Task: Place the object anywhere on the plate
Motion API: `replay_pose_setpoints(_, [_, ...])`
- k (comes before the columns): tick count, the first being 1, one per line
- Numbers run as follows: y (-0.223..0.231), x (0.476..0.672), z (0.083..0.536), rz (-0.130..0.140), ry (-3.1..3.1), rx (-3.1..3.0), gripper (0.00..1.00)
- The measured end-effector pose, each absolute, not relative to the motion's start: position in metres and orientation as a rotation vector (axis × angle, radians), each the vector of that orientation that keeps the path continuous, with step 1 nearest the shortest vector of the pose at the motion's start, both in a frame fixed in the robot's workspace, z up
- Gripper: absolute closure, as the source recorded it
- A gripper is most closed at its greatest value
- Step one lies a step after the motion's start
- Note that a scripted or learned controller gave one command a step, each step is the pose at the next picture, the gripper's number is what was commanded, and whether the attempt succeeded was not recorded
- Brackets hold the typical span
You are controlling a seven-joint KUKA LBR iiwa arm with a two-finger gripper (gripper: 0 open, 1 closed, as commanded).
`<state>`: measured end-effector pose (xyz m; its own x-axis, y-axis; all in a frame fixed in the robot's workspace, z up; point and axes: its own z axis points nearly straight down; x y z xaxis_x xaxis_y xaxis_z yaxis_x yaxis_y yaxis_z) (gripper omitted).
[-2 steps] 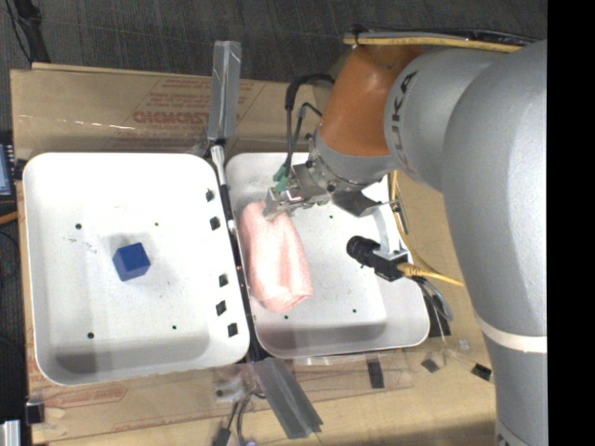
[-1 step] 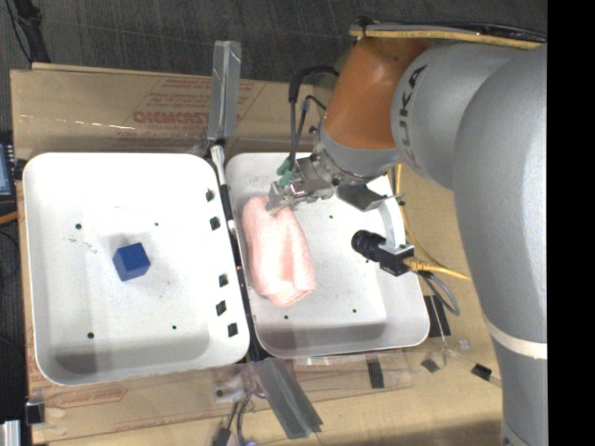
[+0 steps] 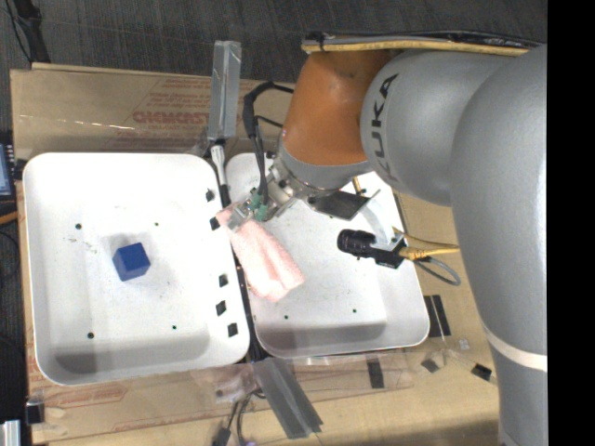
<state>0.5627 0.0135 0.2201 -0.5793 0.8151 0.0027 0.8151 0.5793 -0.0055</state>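
Lying in the right bin (image 3: 400, 319) near its left wall, a pink object (image 3: 268, 260) tilts diagonally. The tool (image 3: 253, 208) sits at the object's upper end; open or closed, cannot tell. Farther left, a blue cube (image 3: 131, 260) rests mid-floor in the left bin (image 3: 56, 342).

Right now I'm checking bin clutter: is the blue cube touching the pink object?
Apart. The camera view shows the blue cube in the left bin, the pink object in the right bin.

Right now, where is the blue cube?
The blue cube sits in the left bin, slightly left of its middle, well apart from the pink object in the right bin.
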Motion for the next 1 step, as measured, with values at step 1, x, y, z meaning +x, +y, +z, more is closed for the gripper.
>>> replay_pose_setpoints(1, [0.0667,0.5436,0.2172,0.004,-3.021,-0.845,1.00])
